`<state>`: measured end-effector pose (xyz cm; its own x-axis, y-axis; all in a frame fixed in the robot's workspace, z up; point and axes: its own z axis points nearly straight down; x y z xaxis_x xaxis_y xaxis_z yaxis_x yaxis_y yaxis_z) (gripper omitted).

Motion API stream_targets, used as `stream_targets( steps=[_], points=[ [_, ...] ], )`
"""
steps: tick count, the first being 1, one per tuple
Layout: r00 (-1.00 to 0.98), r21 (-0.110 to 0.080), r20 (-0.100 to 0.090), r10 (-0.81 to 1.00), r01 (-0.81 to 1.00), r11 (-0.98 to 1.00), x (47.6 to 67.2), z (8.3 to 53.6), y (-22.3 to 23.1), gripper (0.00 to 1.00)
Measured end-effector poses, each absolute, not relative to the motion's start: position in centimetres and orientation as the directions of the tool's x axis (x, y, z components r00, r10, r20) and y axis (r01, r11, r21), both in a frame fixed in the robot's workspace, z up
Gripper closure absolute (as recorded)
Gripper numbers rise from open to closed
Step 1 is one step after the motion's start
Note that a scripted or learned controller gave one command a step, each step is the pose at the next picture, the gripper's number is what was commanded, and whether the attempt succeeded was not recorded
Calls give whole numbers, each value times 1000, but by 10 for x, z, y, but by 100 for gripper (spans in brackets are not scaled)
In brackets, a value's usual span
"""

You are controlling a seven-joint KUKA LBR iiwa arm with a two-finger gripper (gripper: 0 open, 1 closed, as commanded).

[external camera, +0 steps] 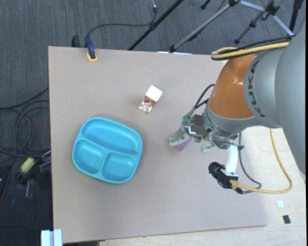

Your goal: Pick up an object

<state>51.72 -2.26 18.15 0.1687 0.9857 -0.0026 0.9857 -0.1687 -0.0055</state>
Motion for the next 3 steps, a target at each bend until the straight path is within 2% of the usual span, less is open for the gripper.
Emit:
stream_targets(
  steps=[1,2,3],
  points=[
    [114,-5,-2,993,993,-114,572,193,20,0],
    [114,1,-1,994,994,-114,522,84,-96,0],
    [210,-1,-3,978,978,-210,607,83,-122,0]
  ],
)
